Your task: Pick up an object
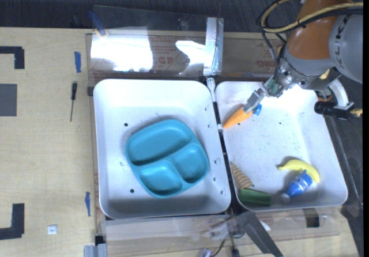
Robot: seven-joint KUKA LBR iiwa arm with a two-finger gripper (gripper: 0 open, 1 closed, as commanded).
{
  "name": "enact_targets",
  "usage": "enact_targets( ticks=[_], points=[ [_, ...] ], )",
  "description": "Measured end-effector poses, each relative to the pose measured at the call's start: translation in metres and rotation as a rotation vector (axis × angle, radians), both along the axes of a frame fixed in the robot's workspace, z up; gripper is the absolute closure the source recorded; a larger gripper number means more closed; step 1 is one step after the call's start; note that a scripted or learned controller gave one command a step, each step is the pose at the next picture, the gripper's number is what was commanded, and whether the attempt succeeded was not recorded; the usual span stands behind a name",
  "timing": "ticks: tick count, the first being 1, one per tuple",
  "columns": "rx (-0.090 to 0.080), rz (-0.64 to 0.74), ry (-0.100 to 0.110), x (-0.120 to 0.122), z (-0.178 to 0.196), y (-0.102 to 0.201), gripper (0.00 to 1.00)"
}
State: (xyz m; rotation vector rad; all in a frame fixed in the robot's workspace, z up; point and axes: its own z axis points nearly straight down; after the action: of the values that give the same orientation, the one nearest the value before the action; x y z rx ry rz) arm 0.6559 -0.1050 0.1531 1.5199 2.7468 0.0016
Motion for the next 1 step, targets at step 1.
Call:
enact_targets(
  ticks=[1],
  points=[
    [0.0, -0.028, -0.002, -0.0002, -0.0661, -0.0239, 0.0]
  ],
)
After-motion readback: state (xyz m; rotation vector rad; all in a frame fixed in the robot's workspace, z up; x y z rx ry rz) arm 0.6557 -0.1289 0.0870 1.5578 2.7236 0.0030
